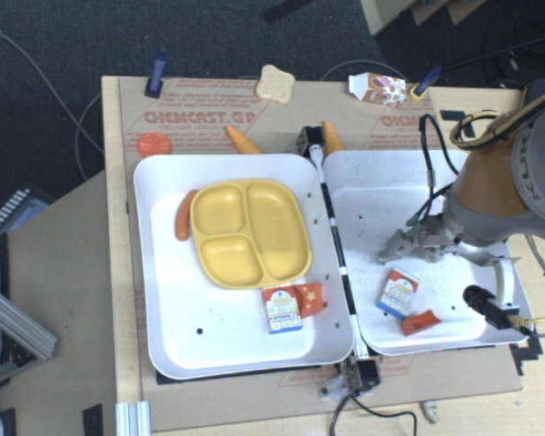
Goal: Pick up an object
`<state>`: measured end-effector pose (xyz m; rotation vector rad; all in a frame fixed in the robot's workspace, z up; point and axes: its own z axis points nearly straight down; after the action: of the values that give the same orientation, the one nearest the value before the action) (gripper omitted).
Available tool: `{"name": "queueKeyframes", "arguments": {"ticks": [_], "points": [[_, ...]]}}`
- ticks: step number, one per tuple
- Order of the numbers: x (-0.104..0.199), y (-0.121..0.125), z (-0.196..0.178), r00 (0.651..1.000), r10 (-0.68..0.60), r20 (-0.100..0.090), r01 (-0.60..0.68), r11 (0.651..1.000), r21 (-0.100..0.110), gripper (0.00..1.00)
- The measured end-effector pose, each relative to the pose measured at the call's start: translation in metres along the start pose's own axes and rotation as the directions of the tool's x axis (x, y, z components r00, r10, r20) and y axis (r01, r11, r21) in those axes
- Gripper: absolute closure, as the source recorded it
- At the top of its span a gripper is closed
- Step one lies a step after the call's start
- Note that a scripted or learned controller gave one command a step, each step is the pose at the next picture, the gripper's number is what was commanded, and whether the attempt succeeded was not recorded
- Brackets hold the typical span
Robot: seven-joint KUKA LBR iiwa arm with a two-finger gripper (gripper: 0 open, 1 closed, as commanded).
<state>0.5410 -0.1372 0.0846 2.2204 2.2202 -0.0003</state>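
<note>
Camera view: the gripper (pixel 409 243) is seen low over the right bin (pixel 372 180), at centre right of the frame; whether it is open or closed cannot be told. Just below it, in the lower part of that bin, a small carton (pixel 398 294) lies apart from the tool, with a red piece (pixel 420 322) beside it. In the left bin (pixel 154 243) a yellow divided plate (pixel 251 232) is set, a sausage (pixel 182 216) at its left edge and a second carton (pixel 282 309) below it.
</note>
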Motion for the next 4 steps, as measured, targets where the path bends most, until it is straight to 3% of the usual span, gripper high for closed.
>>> {"name": "queueKeyframes", "arguments": {"ticks": [1, 2, 3, 4], "points": [[0.015, -0.041, -0.038, 1.0, 0.0, -0.002, 0.0, 1.0, 0.002, 0.0], [0.045, -0.021, 0.001, 1.0, -0.001, -0.003, 0.001, 1.0, 0.003, 0.0], [-0.002, -0.005, 0.0, 1.0, 0.0, 0.001, 0.0, 1.0, 0.0, 0.0], [0.022, -0.041, -0.025, 1.0, 0.0, -0.002, 0.0, 1.0, 0.003, 0.0]]}}
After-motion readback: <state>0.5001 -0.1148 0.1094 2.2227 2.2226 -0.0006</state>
